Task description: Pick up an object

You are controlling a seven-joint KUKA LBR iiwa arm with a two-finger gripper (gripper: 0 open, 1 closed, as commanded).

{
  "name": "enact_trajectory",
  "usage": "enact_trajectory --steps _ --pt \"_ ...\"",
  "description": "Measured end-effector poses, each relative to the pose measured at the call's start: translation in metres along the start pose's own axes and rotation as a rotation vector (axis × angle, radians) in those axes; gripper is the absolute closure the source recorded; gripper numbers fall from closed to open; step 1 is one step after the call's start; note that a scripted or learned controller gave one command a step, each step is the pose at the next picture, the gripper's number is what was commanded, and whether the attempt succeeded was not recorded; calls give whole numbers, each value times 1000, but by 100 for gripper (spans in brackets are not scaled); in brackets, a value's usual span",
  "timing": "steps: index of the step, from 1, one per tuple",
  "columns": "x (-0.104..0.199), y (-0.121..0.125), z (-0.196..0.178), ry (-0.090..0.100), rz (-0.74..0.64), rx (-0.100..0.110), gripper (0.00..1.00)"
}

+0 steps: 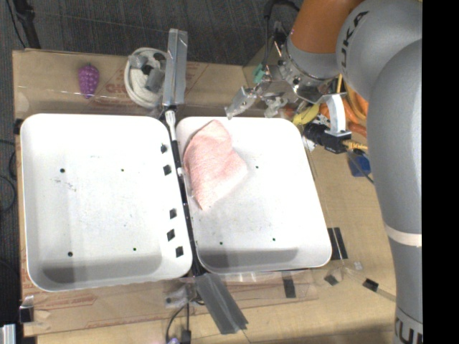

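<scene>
grey arm (401, 156) over cardboard-covered bench (215, 74), dark carpet (107, 9) behind

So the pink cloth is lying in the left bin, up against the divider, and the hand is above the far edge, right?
Not quite. The camera view shows the pink cloth lying in the right bin, up against the divider, with the hand above the far edge.

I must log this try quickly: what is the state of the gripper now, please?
Gripper: above the far rim of the right bin, holding nothing; open or shut cannot be told. The pink cloth lies in that bin.
</scene>
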State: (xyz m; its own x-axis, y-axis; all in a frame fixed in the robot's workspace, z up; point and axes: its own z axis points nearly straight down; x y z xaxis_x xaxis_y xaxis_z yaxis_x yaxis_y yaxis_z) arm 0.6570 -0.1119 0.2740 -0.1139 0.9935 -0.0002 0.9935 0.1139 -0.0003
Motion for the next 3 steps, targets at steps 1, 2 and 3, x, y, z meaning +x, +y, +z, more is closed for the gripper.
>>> enact_trajectory --steps 1,2,3 --pt "-7 -1 47 0 -30 3 0" --pt "-28 -9 102 1 -90 3 0" --pt "-26 -3 103 -1 -40 -1 0"
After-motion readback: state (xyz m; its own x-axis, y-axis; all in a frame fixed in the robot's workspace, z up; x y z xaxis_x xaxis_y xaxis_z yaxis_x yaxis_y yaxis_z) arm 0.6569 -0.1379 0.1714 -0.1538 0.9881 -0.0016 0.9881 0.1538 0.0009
